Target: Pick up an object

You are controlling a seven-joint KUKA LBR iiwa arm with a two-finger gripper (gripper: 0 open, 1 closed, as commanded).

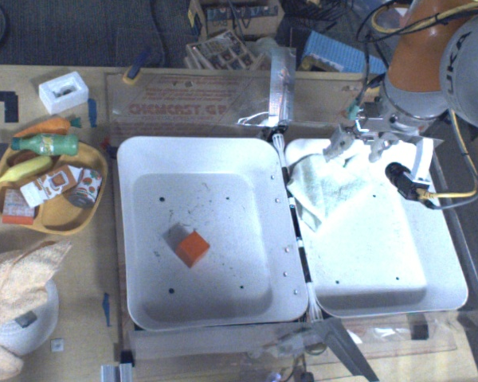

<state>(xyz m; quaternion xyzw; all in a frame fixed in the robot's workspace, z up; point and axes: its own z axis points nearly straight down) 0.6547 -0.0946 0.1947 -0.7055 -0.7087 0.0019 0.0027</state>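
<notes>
An orange block [194,248] lies in the left bin [143,165], a little left of that bin's middle and toward the near side, tilted so one corner points down. Nothing touches it. The floor around it is speckled with small dark marks.

The right bin [430,293] holds a pale cloth [328,189], crumpled against its far left corner and spilling toward the wall shared with the left bin.

The gripper [357,146] hangs over the far edge of the right bin, just above the cloth's upper end, well apart from the block. Its fingers look spread, one to each side, with nothing between them. Above it sits the orange band [430,30] of the arm, which comes in from the right.

Left of the bins, on the bench, a yellow bowl [56,217] holds a green bottle [46,144], a banana and some small packets. A white box [64,91] sits beyond it.
</notes>
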